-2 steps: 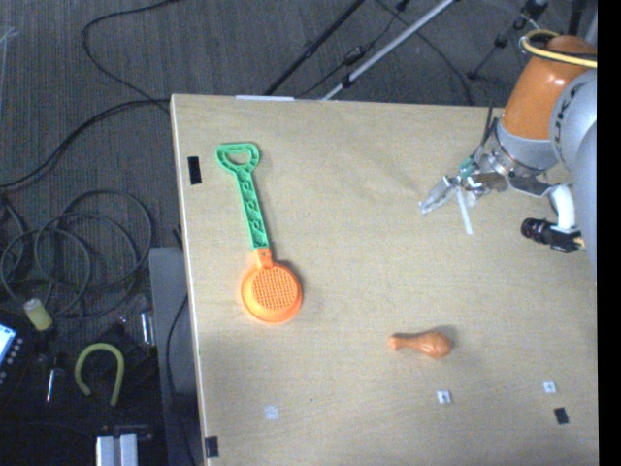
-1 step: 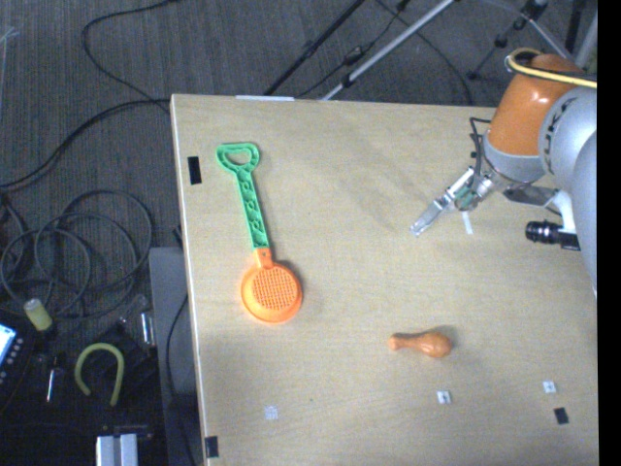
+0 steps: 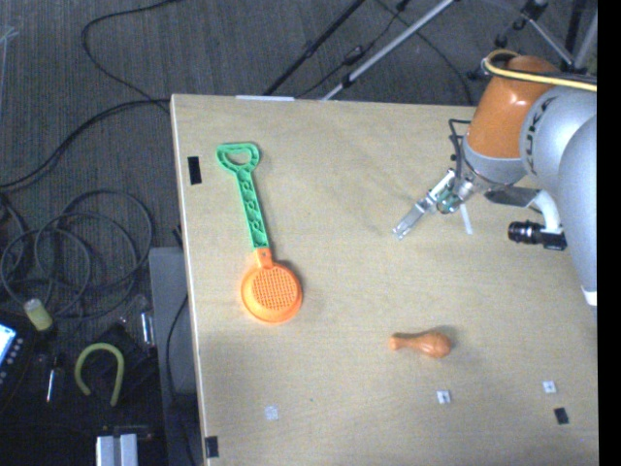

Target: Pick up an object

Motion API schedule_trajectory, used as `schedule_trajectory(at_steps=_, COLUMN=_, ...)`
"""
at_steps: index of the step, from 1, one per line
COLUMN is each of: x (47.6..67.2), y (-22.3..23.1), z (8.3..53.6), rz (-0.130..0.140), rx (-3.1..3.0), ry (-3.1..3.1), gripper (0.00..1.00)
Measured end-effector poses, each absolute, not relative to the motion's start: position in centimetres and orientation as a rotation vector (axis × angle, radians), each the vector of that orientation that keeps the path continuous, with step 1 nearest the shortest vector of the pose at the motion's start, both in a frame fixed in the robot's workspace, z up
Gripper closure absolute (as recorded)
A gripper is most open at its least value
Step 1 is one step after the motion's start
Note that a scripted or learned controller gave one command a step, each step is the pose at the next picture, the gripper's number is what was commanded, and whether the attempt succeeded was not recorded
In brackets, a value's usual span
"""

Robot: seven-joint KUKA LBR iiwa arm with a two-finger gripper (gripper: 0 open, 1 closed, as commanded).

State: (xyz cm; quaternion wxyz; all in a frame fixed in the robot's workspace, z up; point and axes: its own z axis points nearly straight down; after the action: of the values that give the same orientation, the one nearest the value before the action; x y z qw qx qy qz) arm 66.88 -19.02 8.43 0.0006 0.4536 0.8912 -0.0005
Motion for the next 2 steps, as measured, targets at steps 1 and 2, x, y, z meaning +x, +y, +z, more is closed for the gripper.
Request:
schedule_trajectory(at_steps=1, x=66.9, y=-22.2, z=20.2, rz=-0.002, rx=1.906, ry=2.494, gripper=0.0)
schedule_trajectory(at_steps=2, x=66.8, y=-18.4, z=10.5, rz=0.0, rx=1.504, ry=2.758, gripper=0.0)
